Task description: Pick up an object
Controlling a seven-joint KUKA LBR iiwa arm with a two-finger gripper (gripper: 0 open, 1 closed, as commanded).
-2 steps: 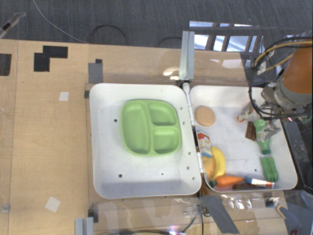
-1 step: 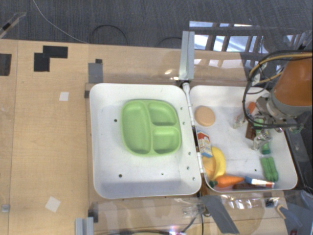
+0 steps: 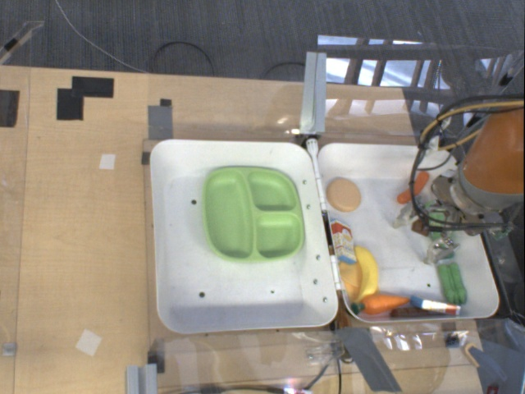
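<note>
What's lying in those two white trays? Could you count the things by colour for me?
Green: 2, divided plate, long green piece
Orange: 2, carrot, small piece beside the arm
Yellow: 1, banana
Tan: 1, round disc
Mixed colours: 2, small packet, marker
Total: 8, counting what I can see; the arm may hide more.

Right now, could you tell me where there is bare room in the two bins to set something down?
Left bin: bare white floor rings the green divided plate, widest along the front. Right bin: bare in the middle, between the round cookie and the gripper. Its front edge is crowded: banana, carrot, marker, green vegetable.
</note>
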